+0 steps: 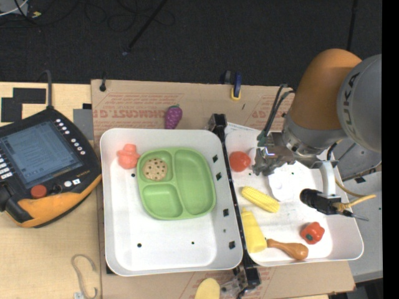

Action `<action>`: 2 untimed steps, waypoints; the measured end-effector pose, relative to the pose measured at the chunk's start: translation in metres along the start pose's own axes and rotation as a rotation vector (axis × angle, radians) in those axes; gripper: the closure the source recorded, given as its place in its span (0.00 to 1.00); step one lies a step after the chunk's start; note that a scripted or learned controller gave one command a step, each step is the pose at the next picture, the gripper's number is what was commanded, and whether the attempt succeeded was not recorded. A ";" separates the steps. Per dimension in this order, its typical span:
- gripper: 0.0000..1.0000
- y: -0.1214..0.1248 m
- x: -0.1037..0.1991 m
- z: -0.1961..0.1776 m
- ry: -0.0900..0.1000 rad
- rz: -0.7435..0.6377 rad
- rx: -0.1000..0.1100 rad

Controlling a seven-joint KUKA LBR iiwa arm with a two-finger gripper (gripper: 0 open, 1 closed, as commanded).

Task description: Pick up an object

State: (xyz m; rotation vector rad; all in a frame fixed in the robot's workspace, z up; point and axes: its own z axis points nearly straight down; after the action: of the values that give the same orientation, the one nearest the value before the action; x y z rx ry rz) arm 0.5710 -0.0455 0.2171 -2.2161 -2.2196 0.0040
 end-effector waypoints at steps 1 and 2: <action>1.00 -0.030 0.052 0.000 0.000 -0.001 0.000; 1.00 -0.026 0.069 -0.005 -0.001 0.001 -0.002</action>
State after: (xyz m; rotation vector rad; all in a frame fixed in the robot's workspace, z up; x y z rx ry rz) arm 0.5453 0.0239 0.2223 -2.2186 -2.2203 0.0025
